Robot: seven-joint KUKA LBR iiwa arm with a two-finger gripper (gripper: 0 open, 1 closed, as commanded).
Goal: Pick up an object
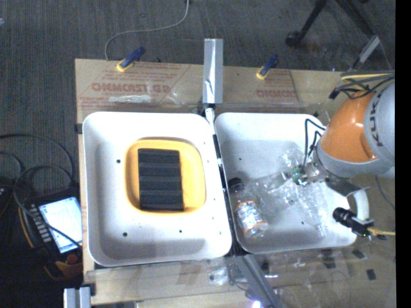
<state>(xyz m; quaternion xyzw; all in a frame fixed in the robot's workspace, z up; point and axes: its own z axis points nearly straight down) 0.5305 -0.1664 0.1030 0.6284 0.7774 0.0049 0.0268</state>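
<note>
The left bin (103,172) holds a yellow block with a black ribbed pad (160,178) on top. In the right bin (257,133) a small clear bottle (247,212) with a black cap and an orange label lies near the left wall. Crumpled clear plastic (286,188) is spread across the bin's middle and right. My gripper (302,175) reaches down from the orange-banded wrist (347,140) into the top of this clear plastic, near the bin's right side. Glare and the transparent plastic blur its tip.
A metal divider strip (212,76) stands behind the seam between the bins. Two blue and yellow clamps (130,59) hold the cardboard-coloured board at the back. Black cables (314,130) hang by the wrist. A screen device (58,220) lies on the floor at left.
</note>
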